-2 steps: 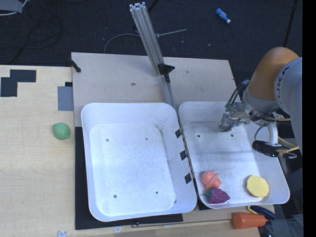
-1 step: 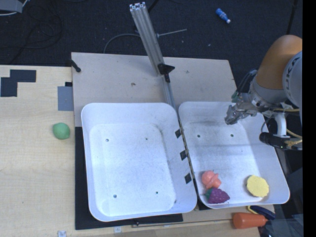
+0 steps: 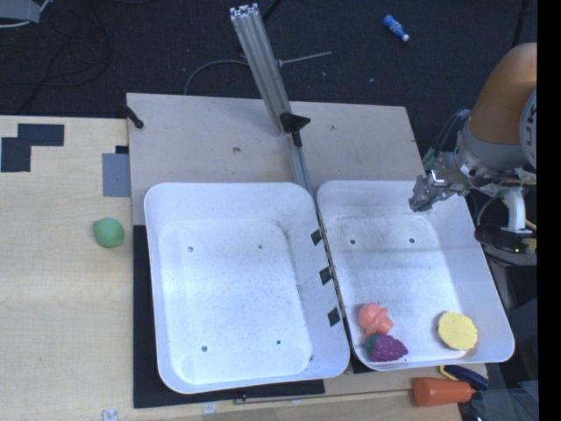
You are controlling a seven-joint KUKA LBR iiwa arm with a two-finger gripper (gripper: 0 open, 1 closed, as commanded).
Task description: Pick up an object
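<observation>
The right bin [image 3: 412, 279] holds three small toys near its front edge: a pink-orange piece [image 3: 375, 317], a purple grape bunch [image 3: 387, 348] just in front of it, and a round yellow piece [image 3: 458, 331] at the front right. My gripper [image 3: 423, 195] hangs over the bin's back right corner, well away from the toys, with nothing seen in it. Its fingertips are too small and dark to judge.
The left bin [image 3: 232, 288] sits beside the right one. A green ball [image 3: 109, 232] lies on the wooden bench to the far left. An orange object [image 3: 443, 391] rests outside the right bin's front edge. A metal rail [image 3: 267, 68] slants behind the bins.
</observation>
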